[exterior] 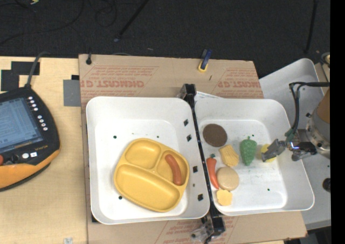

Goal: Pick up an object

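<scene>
My gripper (276, 147) reaches in from the right, low over the right side of the right bin (294, 194). A small yellow piece (268, 154) sits right at its tip, touching or nearly touching it. Just left of that stands a green pepper (248, 150), then a yellow corn cob (229, 155). Behind the corn lies a brown round patty (215, 134). At the bin's left front are a red-orange carrot (211, 171), a beige bun (227, 178) and a yellow cheese piece (224, 197).
The left bin (102, 124) holds a yellow divided plate (141, 183) with a red sausage (174, 167) in one compartment. A black divider clip (189, 93) joins the bins. An orange-and-grey control pendant (21, 135) lies on the bench at far left.
</scene>
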`<state>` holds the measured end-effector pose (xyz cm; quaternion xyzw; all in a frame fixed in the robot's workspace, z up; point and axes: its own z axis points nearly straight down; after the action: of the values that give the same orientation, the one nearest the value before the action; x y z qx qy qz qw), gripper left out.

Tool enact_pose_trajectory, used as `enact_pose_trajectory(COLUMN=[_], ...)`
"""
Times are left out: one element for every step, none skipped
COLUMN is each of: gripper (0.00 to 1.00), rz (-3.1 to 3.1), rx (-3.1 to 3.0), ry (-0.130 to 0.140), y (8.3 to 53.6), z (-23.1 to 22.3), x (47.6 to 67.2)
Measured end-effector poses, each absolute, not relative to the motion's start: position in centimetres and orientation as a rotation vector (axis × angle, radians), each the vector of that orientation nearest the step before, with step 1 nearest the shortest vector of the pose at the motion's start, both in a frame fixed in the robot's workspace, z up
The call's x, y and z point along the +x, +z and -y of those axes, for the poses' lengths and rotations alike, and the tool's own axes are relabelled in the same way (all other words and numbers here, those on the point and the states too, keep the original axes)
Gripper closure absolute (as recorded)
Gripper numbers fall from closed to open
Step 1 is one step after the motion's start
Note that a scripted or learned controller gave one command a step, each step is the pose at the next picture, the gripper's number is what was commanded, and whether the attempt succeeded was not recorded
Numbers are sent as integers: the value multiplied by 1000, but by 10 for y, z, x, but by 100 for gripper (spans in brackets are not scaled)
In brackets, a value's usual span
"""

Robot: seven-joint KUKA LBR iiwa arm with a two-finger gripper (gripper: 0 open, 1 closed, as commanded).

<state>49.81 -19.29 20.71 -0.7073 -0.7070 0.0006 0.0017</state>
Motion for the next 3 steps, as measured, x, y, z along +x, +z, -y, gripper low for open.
enact_pose_trajectory(gripper=[0,0,100], rz=[2219,2221,2212], rx=[-2209,-2225,-2227], ry=[4,3,2], y=[133,89,98], z=[135,105,106], x=[516,527,525])
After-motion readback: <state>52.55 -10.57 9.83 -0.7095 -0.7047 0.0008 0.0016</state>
